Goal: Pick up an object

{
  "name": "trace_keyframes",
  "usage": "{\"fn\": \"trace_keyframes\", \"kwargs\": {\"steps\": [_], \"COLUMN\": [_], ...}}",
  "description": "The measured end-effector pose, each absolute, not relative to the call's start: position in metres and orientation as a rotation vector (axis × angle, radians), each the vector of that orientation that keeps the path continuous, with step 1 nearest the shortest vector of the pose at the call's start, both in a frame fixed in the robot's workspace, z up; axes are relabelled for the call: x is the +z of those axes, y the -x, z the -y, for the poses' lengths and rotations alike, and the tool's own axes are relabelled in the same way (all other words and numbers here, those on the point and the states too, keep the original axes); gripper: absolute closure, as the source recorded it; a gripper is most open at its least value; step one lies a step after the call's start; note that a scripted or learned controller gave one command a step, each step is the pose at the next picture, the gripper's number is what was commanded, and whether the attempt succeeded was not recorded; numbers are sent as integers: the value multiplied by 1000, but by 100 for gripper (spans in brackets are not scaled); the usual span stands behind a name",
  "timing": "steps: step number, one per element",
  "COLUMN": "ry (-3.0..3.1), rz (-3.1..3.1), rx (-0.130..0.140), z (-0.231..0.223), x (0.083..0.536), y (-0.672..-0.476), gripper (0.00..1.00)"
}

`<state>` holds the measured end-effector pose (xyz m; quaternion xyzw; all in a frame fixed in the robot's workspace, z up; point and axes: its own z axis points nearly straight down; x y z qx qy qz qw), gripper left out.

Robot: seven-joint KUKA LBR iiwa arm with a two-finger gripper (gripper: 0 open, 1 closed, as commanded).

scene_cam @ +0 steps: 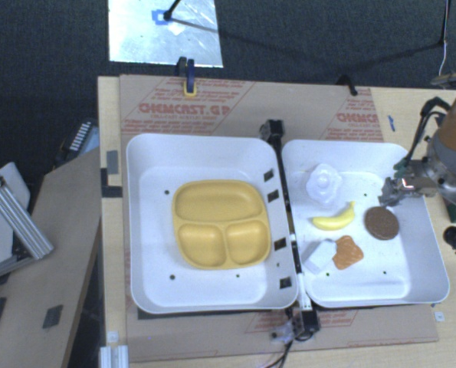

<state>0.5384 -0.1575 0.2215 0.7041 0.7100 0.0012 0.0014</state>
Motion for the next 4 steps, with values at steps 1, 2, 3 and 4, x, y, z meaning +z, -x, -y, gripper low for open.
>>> {"fn": "trace_keyframes", "kwargs": {"steps": [1, 2, 3, 4], "ry": [-2208, -2211, -2210, -2209], "rz": [-2232, -2228, -2231, -2231], "rx": [6, 4, 5, 9], "z": [99, 50, -2, -58], "x": [221, 212, 207, 222], "y": [-564, -580, -593, -617], "gripper": [100, 100, 100, 100]}}
